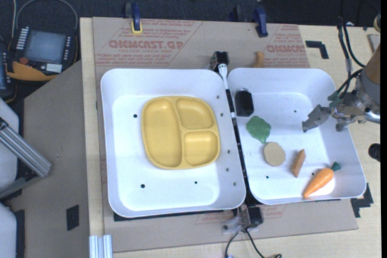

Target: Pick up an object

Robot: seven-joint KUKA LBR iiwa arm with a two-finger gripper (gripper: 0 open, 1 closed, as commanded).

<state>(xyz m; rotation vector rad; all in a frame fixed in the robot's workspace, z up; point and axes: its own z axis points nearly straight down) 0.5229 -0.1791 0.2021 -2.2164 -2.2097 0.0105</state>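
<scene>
Camera view: a toy carrot (318, 182) lies in the right bin's (284, 83) near right corner, beside a brown stick (298, 163). The gripper (328, 118) hovers farther back, fingers apart, holding nothing.

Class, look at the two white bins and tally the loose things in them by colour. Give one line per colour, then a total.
Yellow: 1, the divided tray in the left bin
Black: 1, the block
Green: 1, the leafy piece
Tan: 1, the round disc
Orange: 2, the small stick and the carrot
Total: 6
</scene>
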